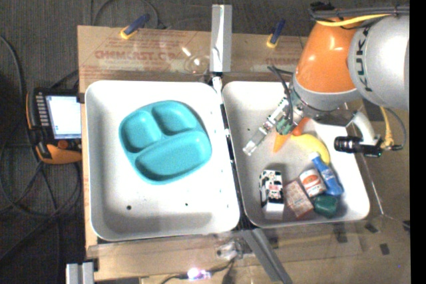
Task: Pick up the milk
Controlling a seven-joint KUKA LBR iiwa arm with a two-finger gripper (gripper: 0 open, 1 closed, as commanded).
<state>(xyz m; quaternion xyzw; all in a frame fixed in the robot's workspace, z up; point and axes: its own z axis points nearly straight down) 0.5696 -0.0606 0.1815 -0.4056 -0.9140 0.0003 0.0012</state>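
The milk (pixel 271 192) is a small white carton with black cow patches, standing near the front left of the right bin (pixel 236 143). My gripper (pixel 261 138) hangs over the middle of that bin, pointing down and to the left, some way behind the carton and apart from it. Nothing shows in its grasp. The grey arm with its orange band (pixel 329 63) reaches in from the upper right and hides the bin's back right corner.
An orange carrot (pixel 282 140) and a yellow banana (pixel 311 144) lie right beside the gripper. A blue bottle (pixel 327 175), a red-and-white can (pixel 310 181), a brown box (pixel 299 199) and a green item (pixel 326 205) crowd the carton's right. The left bin (pixel 106 209) holds a teal divided plate (pixel 166 141).
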